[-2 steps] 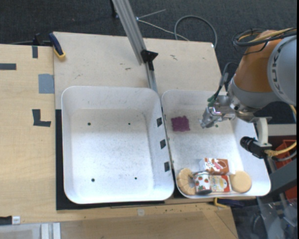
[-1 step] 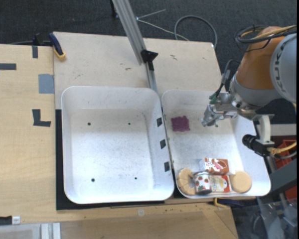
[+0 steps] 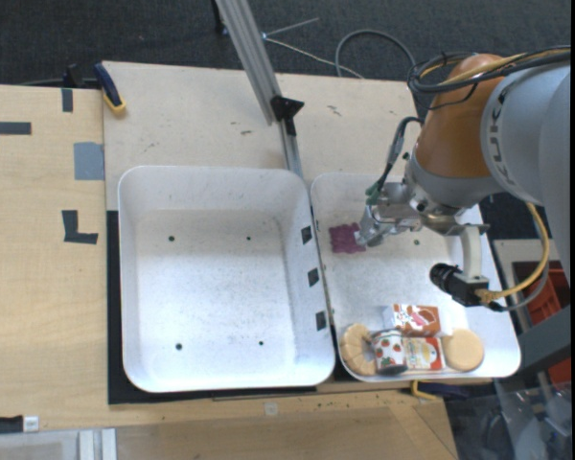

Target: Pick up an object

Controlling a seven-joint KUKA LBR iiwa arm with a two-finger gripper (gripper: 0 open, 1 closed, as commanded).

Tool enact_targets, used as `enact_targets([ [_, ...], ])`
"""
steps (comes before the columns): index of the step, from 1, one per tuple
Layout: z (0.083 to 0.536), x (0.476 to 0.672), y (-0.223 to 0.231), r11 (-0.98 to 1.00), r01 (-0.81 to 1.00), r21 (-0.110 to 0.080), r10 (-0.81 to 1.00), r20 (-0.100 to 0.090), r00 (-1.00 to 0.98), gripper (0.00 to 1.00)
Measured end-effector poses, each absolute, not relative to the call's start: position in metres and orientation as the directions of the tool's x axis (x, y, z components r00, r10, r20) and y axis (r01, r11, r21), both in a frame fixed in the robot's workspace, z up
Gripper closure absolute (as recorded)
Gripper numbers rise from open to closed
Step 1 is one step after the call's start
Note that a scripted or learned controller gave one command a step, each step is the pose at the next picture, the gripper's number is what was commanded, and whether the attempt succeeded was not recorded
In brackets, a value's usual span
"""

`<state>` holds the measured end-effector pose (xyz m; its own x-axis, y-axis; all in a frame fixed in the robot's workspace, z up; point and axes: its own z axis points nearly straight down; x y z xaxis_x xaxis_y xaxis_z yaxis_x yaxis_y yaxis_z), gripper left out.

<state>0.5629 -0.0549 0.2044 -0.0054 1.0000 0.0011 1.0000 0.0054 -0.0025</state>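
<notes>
Here, gripper (image 3: 372, 233) low over the right bin (image 3: 402, 286), right of centre in the frame, tips touching or just beside a small purple object (image 3: 344, 239) on their left. Cannot tell whether open, shut, or clamped on it. Purple object on the bin floor near the left wall, just below the upper rim. Bare white floor below it, down the middle of the bin. Along the lower rim, crowded together: a round biscuit-like piece (image 3: 356, 348), a red and white packet (image 3: 402, 351), another red packet (image 3: 416, 318), a tan disc (image 3: 463, 350). Left bin (image 3: 211, 276) wide open across the middle of the frame. Pale bench (image 3: 38, 238) beyond, at far left.
</notes>
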Motion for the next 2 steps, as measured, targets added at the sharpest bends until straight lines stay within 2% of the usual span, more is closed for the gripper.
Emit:
enact_targets([
  [2, 0.213, 0.565, 0.056, 0.007, 1.000, -0.002, 1.000, 0.001, -0.007, 1.00],
])
